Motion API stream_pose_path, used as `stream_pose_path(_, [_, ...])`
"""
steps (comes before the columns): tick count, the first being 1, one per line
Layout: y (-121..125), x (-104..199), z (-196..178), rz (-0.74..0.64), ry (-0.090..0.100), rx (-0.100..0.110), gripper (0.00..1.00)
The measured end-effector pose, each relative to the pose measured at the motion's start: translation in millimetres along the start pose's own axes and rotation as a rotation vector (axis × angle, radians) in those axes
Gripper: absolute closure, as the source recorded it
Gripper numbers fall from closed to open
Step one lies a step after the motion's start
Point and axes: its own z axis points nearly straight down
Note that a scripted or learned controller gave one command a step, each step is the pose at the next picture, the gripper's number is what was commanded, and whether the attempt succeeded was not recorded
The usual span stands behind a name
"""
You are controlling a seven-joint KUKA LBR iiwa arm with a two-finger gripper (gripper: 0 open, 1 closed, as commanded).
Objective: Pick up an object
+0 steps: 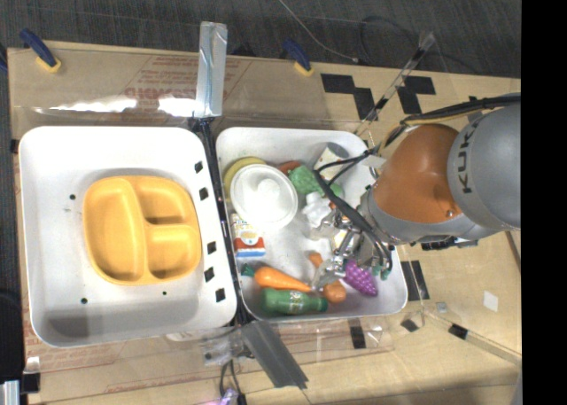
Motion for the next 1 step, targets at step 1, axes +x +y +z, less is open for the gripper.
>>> stream_pose_path(1, [2.0,-2.0,-10.7,-0.010,-0.003,0.001,1.00])
